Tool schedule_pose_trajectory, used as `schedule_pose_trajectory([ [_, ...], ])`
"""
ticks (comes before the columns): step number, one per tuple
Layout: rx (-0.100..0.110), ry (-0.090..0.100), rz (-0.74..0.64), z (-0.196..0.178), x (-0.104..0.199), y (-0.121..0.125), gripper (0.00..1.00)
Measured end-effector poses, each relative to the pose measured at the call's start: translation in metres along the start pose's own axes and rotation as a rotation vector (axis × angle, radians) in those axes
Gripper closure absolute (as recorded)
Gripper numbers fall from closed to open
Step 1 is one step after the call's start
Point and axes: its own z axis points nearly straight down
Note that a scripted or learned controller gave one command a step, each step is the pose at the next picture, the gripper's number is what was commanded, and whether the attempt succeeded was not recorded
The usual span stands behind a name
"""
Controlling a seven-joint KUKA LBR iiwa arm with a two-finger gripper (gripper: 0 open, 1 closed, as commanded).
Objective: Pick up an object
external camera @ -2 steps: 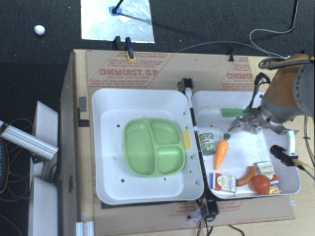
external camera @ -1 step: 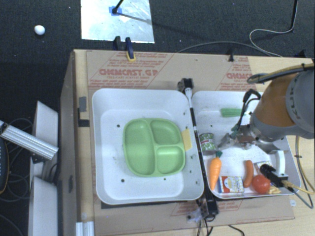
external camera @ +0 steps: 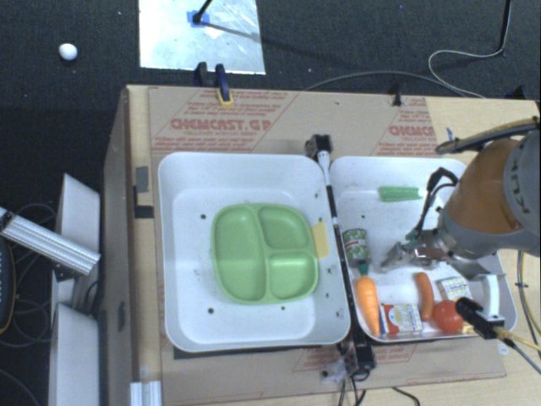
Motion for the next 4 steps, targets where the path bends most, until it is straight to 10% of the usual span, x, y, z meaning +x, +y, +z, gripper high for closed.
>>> schedule_pose_trajectory([
  [1, -0.003, 0.0, 0.0, -0.01, 0.0, 0.001, 1.0],
  [2, -0.005, -0.001, -0.003, -0.127, -0.007, 0.047, 1.0],
  [3, -0.002, 0.0, -0.003, -0.127, -0.007, 0.047, 0.0],
  [4, -0.001, -0.001, -0.001, 0.0, -0.07, -0.025, 0.0],
])
